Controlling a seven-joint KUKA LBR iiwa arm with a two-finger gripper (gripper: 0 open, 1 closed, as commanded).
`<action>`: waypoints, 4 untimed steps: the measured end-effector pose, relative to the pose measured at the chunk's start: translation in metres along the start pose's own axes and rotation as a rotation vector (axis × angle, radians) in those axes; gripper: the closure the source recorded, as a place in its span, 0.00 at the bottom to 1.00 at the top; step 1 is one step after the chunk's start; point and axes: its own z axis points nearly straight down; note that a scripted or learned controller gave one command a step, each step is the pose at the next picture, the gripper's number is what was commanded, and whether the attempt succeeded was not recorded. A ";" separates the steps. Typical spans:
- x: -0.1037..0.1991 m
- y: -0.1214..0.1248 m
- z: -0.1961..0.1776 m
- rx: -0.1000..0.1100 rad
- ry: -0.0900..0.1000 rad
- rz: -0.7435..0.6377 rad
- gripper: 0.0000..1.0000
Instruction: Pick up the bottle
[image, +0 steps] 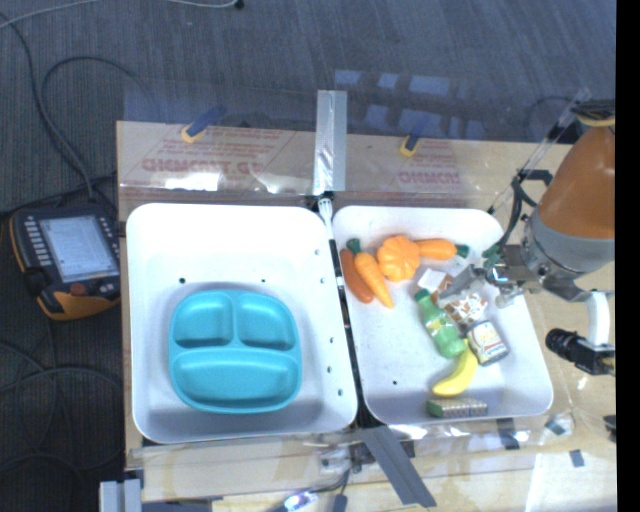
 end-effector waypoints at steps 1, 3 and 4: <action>-0.012 0.042 0.097 -0.002 -0.002 -0.223 0.00; 0.004 0.029 0.101 -0.032 -0.019 -0.521 1.00; -0.032 0.089 0.009 -0.005 -0.004 -1.061 1.00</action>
